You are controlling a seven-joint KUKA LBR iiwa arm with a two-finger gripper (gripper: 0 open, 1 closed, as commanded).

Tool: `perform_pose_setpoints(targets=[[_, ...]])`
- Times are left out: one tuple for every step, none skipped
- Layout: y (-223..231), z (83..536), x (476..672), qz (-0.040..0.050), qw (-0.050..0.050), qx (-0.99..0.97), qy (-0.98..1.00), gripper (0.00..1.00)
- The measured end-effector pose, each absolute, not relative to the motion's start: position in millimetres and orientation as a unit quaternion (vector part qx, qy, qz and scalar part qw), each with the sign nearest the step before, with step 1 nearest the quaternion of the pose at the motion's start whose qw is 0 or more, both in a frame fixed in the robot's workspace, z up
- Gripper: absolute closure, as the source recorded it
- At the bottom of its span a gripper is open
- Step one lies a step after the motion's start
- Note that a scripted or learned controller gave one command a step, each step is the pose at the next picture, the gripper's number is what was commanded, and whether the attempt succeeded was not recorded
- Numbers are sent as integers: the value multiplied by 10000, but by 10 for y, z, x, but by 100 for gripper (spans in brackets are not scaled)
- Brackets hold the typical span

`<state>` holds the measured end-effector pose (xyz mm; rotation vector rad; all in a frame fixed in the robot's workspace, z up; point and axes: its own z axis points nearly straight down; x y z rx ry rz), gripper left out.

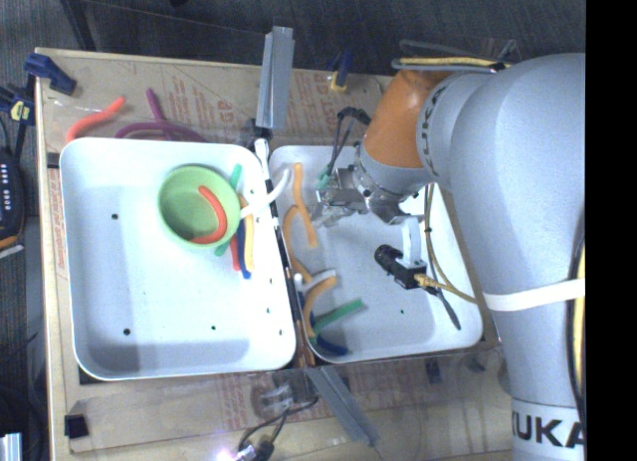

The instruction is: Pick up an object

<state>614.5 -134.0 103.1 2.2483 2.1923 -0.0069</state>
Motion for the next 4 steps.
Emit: perform_pose_setpoints(targets=[[-1340,1031,6145,-26,9,7154,6987,0],[-1081,954,6535,-31,61,7105,7036,0],[-1044,1043,6536,-16,31,7086,7056,100],[-826,1928,6568,-4,3,5736,8191,100]])
